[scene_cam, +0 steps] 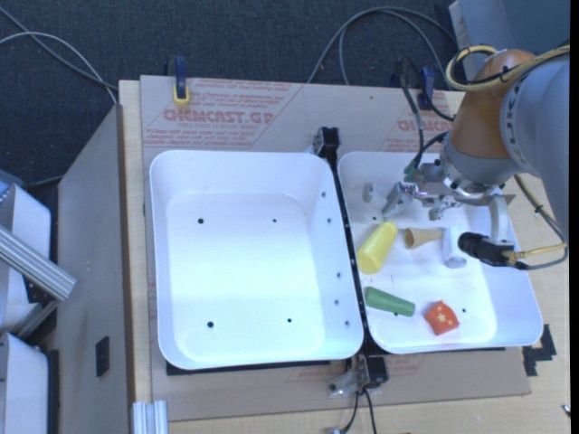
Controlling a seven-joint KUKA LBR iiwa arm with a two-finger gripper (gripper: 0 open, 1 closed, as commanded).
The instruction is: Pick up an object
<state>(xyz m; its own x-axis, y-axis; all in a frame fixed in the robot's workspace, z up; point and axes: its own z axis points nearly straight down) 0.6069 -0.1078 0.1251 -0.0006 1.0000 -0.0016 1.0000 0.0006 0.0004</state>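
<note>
The right bin (507, 319) holds a yellow cylinder (377, 247), a small tan cone-shaped piece (422, 237), a green oblong object (390, 302) and a red block (441, 317). My gripper (414, 208) hangs over the back part of this bin, just above and behind the tan piece. Its two metal fingers are spread apart with nothing between them. The yellow cylinder lies a little to the gripper's front left. A small white object (453, 253) sits to the right of the tan piece.
The left bin (172, 242) stands beside the right one, separated by a black divider rail (342, 233). Cables (362, 34) run across the back of the bench. The arm's grey and orange wrist (493, 120) overhangs the right bin's back right corner.
</note>
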